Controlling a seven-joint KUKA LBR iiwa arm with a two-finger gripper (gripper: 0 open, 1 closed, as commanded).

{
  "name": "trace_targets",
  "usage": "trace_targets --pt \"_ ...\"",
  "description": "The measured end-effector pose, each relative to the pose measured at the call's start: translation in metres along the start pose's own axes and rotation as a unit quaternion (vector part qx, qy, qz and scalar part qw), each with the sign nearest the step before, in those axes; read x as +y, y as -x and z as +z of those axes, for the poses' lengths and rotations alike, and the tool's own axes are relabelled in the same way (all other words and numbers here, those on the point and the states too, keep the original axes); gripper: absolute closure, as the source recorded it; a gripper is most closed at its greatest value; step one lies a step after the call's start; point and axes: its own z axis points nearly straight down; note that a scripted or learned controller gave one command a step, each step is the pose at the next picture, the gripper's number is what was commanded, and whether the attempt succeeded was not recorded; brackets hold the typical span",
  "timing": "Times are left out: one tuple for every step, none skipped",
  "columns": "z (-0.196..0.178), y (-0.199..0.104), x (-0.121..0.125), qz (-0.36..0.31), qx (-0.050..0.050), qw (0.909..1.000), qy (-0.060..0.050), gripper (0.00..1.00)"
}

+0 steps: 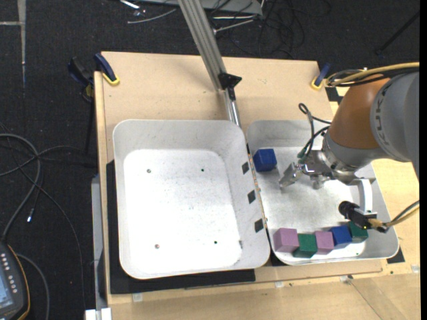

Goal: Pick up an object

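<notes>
Camera view shows the gripper [297, 176] with fingers apart and holding nothing, just right of the blue cube [265, 159], so picking remains undone.

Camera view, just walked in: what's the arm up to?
The KUKA arm reaches in from the right with its gripper over the right bin, nothing visibly between its fingers. A lone blue cube sits just left of the gripper. Five more blocks, pink, green and blue, line the bin's near edge. No pick made so far.
</notes>
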Motion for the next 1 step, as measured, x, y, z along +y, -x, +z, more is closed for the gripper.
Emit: trace_targets --pt "-0.0020 0.0846 0.0461 0.002 -0.004 1.0000 0.006 0.00"
